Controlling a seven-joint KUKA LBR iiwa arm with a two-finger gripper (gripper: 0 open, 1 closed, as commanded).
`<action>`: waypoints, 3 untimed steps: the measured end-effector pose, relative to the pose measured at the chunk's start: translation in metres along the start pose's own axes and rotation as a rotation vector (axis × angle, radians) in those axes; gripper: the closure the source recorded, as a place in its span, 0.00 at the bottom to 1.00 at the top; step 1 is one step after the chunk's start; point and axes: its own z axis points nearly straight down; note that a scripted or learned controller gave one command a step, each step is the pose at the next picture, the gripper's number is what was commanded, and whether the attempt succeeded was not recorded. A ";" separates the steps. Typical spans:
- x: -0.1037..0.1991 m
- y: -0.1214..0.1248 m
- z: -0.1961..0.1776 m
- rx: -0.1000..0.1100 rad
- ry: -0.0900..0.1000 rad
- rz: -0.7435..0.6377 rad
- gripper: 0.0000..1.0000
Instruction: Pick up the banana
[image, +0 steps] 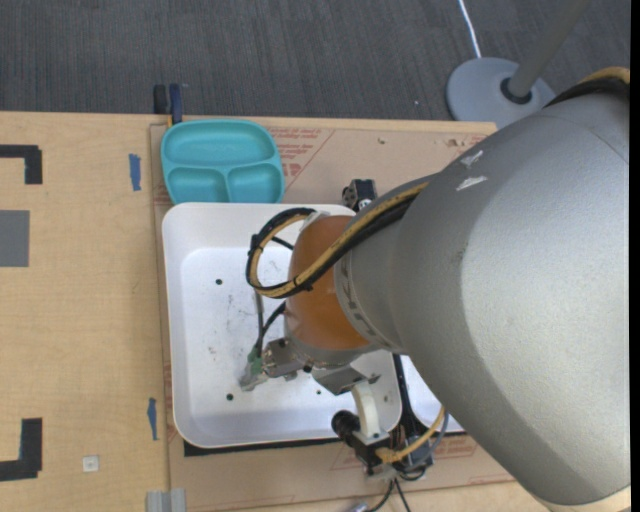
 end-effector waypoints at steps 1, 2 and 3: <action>0.036 0.008 -0.015 0.004 0.000 0.413 0.00; -0.024 -0.007 -0.159 0.003 0.000 0.393 0.00; 0.013 0.002 0.001 0.005 0.001 0.324 0.00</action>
